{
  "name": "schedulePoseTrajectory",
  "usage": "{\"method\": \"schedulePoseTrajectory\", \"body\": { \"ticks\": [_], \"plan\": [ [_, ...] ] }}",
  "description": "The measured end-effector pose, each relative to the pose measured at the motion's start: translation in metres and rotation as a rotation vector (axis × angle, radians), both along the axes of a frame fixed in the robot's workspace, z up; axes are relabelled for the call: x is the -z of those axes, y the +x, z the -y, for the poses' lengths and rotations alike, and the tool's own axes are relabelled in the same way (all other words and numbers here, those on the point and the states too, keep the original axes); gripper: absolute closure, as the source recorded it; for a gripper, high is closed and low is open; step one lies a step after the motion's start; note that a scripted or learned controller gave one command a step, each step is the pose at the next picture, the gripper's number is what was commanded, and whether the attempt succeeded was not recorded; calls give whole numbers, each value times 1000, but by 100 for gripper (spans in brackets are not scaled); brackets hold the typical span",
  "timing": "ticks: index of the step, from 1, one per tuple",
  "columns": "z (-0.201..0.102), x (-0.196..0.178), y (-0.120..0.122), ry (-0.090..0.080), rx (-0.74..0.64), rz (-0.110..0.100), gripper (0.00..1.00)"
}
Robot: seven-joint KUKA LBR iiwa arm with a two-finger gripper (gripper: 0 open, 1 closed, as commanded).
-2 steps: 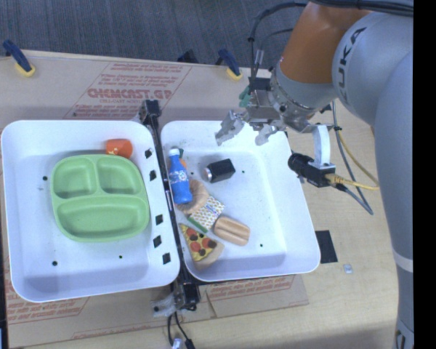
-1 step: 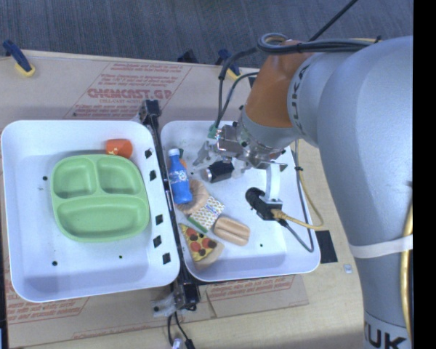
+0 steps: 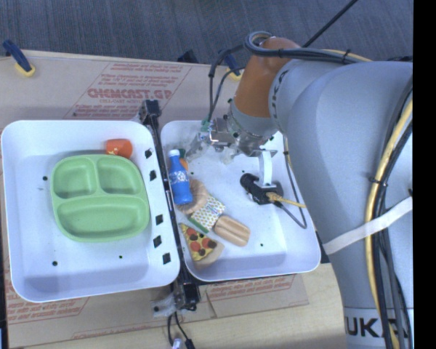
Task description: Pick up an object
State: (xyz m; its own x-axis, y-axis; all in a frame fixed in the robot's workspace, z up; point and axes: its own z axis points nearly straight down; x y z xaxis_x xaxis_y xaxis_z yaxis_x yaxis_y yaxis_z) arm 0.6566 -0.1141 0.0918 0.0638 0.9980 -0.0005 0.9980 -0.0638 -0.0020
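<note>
Blue bottle (image 3: 179,178) just left of tool (image 3: 216,140)

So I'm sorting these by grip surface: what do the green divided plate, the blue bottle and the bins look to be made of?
Green plate: likely moulded plastic, matte, uniform colour with soft rounded dividers. Blue bottle: probably plastic, slightly glossy, with a white cap and a label. Bins: thin white plastic by the look, smooth with rounded corners and a faint sheen.

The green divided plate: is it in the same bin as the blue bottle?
No. The green divided plate lies in the left bin, while the blue bottle lies in the right bin, near the divider.
</note>
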Motion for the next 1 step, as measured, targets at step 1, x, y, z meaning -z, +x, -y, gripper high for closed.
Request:
{"method": "schedulePoseTrajectory", "body": {
  "ticks": [1],
  "plan": [
    [-18,0,-58,0,108,-3,0]
  ]
}}
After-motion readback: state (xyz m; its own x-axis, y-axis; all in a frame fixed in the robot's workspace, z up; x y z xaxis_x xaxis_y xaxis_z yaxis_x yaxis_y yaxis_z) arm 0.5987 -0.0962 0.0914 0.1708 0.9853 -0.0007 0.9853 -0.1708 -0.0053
